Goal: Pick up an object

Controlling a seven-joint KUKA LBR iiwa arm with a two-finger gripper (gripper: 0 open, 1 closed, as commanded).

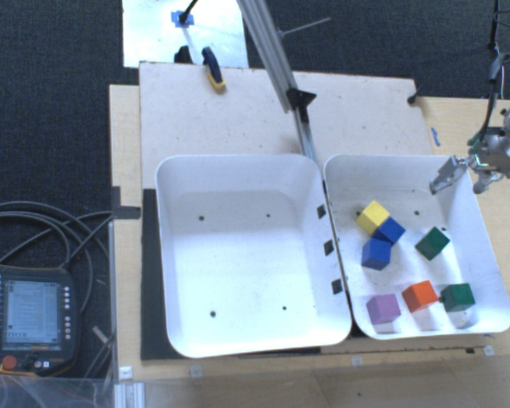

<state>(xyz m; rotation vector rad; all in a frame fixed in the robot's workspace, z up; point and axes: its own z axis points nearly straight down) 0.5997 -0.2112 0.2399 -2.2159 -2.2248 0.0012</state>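
In the right bin [484, 253] we count seven cubes: nearest a purple [383, 308], an orange [421, 296] and two green [457, 297], then two blue [376, 254] and a yellow [373, 217], none elongated, while beyond them the gripper [461, 179] seems open and empty.

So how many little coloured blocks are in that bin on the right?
7: yellow, two blue beside it, green mid-right, and purple, orange, green along the near edge.

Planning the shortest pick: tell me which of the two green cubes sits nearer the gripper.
The dark green cube higher in the right white bin, alone near its right wall, is nearer the gripper; the other green cube sits beside the orange cube.
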